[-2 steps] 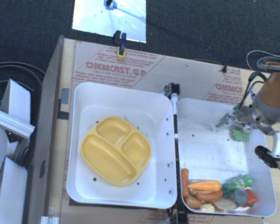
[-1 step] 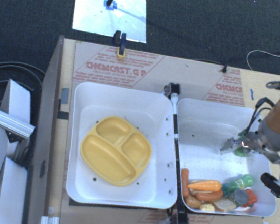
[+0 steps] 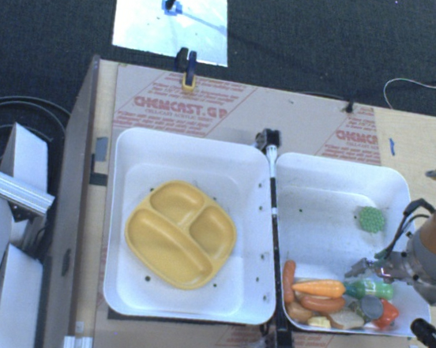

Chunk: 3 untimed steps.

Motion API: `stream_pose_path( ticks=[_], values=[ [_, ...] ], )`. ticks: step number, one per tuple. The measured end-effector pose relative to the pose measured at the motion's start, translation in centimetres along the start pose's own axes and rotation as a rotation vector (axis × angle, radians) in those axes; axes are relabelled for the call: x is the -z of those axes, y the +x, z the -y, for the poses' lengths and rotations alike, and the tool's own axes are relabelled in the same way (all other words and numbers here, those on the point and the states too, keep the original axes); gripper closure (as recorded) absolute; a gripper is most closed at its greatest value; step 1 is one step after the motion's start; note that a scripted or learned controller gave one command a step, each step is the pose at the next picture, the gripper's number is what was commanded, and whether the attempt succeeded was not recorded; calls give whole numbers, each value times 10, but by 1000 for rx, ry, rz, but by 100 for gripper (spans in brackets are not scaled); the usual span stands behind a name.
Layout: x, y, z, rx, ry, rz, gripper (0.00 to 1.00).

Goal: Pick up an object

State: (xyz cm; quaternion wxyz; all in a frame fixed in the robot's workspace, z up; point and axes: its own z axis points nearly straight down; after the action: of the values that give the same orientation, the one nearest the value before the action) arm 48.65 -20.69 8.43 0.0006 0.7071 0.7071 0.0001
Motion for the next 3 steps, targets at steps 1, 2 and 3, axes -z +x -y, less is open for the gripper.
stream_pose_path(
  ticks=[1,2,3],
  values=[
    [0,1,-72,3,-2,0,0],
    [1,1,-141,4,-3,0,0],
    [0,0,-115,2,-1,0,0]
  ],
)
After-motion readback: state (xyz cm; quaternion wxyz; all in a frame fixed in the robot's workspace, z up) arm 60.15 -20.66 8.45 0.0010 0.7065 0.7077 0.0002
